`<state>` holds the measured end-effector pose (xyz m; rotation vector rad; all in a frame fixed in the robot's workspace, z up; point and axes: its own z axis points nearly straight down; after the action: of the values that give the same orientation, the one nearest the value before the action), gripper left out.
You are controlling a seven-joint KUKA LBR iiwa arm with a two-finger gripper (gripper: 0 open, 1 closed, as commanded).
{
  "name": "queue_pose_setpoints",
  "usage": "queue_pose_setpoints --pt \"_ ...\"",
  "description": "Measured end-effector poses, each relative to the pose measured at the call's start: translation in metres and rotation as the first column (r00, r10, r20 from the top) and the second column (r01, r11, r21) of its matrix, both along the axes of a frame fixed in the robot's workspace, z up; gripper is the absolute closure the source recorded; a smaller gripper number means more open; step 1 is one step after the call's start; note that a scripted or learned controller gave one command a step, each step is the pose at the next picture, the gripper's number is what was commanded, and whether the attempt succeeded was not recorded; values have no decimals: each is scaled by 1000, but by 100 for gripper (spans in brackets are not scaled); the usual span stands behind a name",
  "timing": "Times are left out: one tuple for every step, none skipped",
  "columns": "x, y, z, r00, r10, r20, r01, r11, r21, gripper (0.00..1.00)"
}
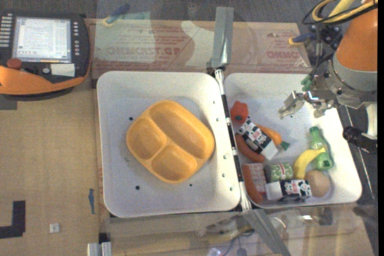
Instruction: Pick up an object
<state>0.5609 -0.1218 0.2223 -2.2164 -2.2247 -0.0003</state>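
Observation:
My gripper (292,105) hangs over the bare upper part of the right bin (264,84), open, with nothing between its fingers. Several small objects lie below and left of it in that bin: a red piece (239,110), a cow-print carton (254,135), a carrot (274,135), a green bottle (317,138), a banana (306,160), a green can (279,171), a second cow-print carton (293,189) and a tan egg-like ball (320,183). The carrot and the first carton are nearest, a short way below the gripper.
The left bin (114,99) holds an orange divided plate (170,141). A metal strip (227,129) runs between the bins. A control pendant with a screen (42,51) lies at the bench's far left. Cables and the arm's orange band (359,48) crowd the right side.

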Motion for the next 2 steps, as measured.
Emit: queue_pose_setpoints --pt "2 -6 -102 999 44 13 -44 999 -4 0" --pt "-8 8 -113 973 225 57 -223 974 -33 0"
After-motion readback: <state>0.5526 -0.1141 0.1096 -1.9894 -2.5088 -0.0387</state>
